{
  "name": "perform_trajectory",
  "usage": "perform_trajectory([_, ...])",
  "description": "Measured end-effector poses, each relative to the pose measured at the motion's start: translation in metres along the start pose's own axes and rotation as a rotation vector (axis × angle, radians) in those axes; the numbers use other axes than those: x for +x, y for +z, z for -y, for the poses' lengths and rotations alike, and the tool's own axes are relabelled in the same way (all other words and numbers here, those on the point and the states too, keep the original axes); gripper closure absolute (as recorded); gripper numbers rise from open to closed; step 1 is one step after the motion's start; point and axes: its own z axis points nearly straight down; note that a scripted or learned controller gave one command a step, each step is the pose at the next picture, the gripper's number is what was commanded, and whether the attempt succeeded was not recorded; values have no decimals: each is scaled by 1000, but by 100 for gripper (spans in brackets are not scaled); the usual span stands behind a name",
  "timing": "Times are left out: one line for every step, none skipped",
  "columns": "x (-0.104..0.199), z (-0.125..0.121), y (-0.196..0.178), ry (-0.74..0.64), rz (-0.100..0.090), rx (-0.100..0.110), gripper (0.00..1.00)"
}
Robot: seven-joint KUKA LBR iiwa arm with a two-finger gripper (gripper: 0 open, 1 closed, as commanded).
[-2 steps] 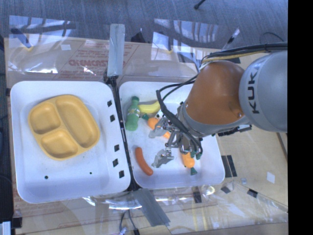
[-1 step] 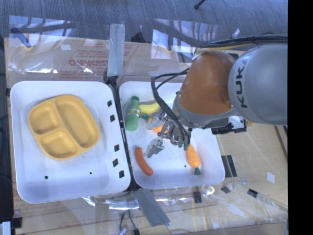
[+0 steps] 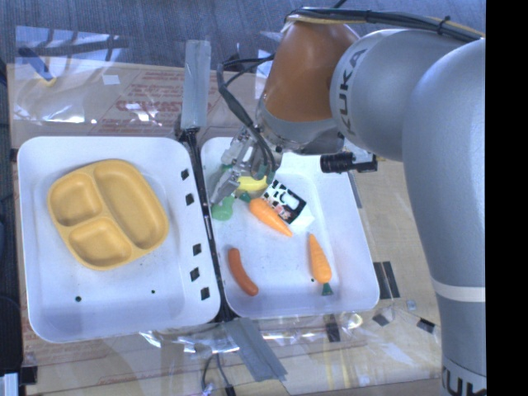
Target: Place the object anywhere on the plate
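Two shallow white bins sit side by side on my bench, with clear plastic sheeting and grey tape around their edges. On my screen the left bin point(image 3: 49, 304) carries the yellow three-compartment plastic plate point(image 3: 107, 213), lying flat toward that bin's upper left with nothing on it. The right bin point(image 3: 351, 258) has the loose items: a small orange carrot with a green tip point(image 3: 319, 260) near the right side, a second orange carrot point(image 3: 270, 217) lying slantwise nearer the middle, a reddish-orange sausage-shaped piece point(image 3: 242, 271) toward the lower left, a black-and-white patterned card point(image 3: 289, 202) partly under the second carrot, and a green piece point(image 3: 222, 210) by the dividing wall. The grey arm's gripper point(image 3: 224, 190) is down in the upper left of this bin, just above the green piece. A yellow piece point(image 3: 252, 185) sits beside its fingers. Whether the jaws are apart or together, I cannot tell.
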Motion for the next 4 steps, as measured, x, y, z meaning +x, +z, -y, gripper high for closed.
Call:
perform_trajectory([-1,-1,-11,-6,3,1,100])
perform_trajectory([34,-69,-46,47,3,-3,100])
perform_trajectory([99,-129,-45,146,-4,1,100])
perform_trajectory([98,-127,-45,150,-3,3,0])
